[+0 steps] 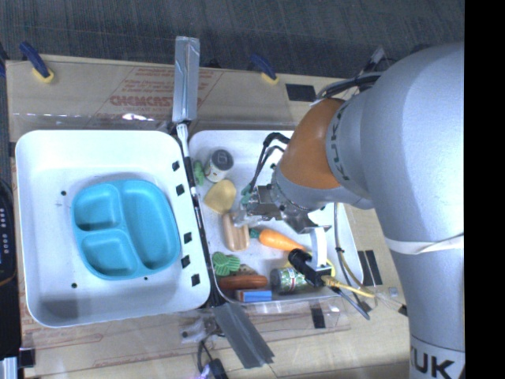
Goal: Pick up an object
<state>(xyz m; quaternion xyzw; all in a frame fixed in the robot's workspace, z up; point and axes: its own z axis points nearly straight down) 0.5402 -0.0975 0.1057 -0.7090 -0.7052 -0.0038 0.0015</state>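
Where the right bin [237,142] runs closest to the camera, at its 6 o'clock edge: blue block [254,296], with a brown stick [241,281] just above it and a dark can [286,279] lying at 3 o'clock of both. Green leafy piece [227,264] at 7 o'clock of the bin. Further in, mid-bin: orange carrot [276,240], lying flat, and a tan cylinder [233,231] just at its 9 o'clock. Above those, gripper [259,202], hanging low over the bin; cannot tell how far open, nothing seen in its hold. Yellow lump [221,196] at 9 o'clock of the gripper, apart from it. Grey-lidded jar [221,160] at the bin's 11 o'clock. Over at 9 o'clock, in the left bin [31,212]: blue divided plate [126,227].
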